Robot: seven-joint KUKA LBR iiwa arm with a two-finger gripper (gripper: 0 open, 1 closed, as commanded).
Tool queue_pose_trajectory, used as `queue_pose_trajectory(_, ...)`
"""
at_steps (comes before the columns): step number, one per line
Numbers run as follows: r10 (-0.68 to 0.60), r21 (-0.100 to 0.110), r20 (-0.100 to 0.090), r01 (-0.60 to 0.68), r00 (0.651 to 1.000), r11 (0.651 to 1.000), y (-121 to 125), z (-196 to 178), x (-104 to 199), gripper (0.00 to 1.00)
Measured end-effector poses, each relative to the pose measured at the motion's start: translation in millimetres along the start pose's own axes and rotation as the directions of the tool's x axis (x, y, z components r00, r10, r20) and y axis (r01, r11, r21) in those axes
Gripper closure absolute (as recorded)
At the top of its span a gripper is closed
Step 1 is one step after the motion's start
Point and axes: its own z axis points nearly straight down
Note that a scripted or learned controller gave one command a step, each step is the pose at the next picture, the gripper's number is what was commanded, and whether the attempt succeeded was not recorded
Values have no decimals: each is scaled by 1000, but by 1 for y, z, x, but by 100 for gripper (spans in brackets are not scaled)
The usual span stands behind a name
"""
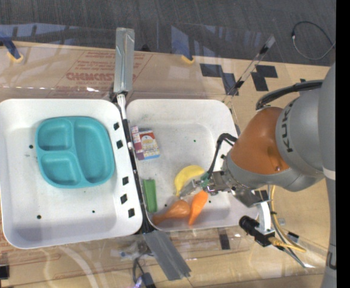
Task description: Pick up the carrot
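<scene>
The orange carrot lies tilted near the front wall of the right bin, its thick end up toward the gripper. Beside it on the left lies a second, paler orange piece. My gripper is low over the bin, right at the carrot's upper end and just right of a yellow banana-shaped item. The grey arm with its orange band reaches in from the right and hides the bin's right wall.
A small red-and-white box lies near the right bin's left wall, and a green item sits below it. The left bin holds a teal divided plate. A grey divider stands between the bins.
</scene>
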Motion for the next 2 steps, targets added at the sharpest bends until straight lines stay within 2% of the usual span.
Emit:
queue_pose_trajectory(1, -3, 3, 0, 3, 1000, 1000, 0, -8, -1, 100)
queue_pose_trajectory(2, -353, 0, 1, 353, 936, 936, 28, -109, 82, 100)
